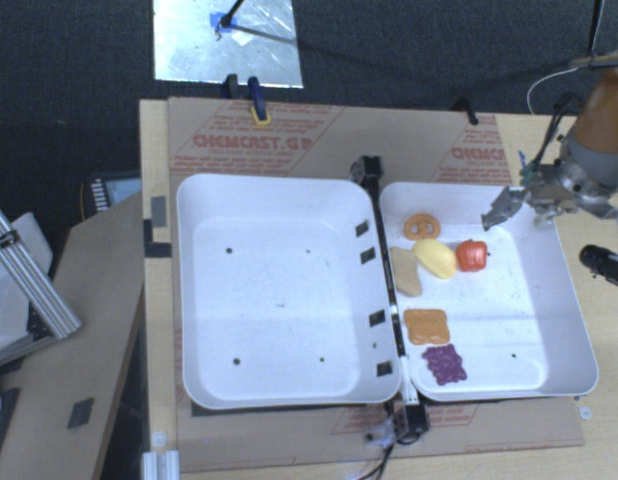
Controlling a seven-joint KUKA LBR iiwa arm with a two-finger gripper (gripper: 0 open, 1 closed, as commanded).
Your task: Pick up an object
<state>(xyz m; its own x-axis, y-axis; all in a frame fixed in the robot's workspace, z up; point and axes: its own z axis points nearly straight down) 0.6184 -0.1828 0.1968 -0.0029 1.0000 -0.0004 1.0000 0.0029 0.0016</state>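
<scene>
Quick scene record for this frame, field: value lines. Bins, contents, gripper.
left bin: white, shallow
right bin: white, shallow, holds all six items
pretzel: near back of bin
yellow lemon: touching the beige piece's right side
red pepper: right of lemon
beige piece: by the divider
orange toast: in front of lemon
purple grapes: front, nearest camera
gripper: above bin's back right, nothing visibly between fingers

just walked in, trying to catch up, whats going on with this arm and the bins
A KUKA arm reaches in from the right, its tool over the upper part of the right bin. Nothing shows between its fingers. In that bin lie a pretzel, a yellow lemon, a red pepper, a beige piece, an orange-brown slice and purple grapes. The red pepper lies closest to the tool.
</scene>
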